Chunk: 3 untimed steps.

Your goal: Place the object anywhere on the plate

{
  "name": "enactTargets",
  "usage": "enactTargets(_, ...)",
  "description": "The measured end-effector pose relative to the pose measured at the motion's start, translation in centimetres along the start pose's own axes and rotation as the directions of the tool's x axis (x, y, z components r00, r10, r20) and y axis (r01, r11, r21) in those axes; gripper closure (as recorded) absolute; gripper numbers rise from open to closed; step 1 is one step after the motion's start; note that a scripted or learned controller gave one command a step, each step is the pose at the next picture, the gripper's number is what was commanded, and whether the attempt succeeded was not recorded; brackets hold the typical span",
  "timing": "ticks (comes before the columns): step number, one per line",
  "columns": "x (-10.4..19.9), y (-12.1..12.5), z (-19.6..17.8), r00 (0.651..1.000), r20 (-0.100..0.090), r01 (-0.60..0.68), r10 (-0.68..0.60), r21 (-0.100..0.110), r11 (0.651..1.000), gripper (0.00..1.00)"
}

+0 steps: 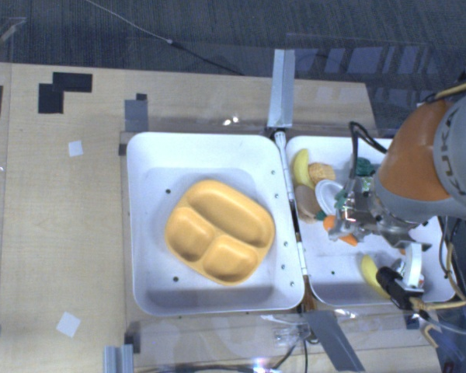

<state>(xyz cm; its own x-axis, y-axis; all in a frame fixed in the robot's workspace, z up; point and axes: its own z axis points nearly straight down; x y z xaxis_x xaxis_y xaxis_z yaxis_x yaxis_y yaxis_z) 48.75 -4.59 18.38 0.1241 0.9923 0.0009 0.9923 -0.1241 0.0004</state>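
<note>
Pale wooden bench (54, 231), dark carpeted floor (179, 14) beyond, black patches (62, 90), metal brackets (281, 88)

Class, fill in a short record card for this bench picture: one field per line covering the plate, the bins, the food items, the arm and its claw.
plate: yellow plate with three sections, in the left bin
right bin: holds the food items
food items: banana at top left, second banana lower down, orange carrot piece, a few more small items
arm: reaches in from the right, over the right bin
claw: low among the food items; finger state unclear
</note>
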Motion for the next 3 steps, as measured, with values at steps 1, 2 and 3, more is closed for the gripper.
enactTargets(1,7.6,4.4,0.0,0.999,-0.002,-0.048,0.048,-0.002,0.999,1.00)
enactTargets(2,7.3,4.5,-0.1,0.999,0.000,-0.051,0.051,-0.003,0.999,0.00)
enactTargets(3,12.6,-1.6,-1.9,0.987,-0.002,-0.159,0.159,-0.001,0.987,0.00)
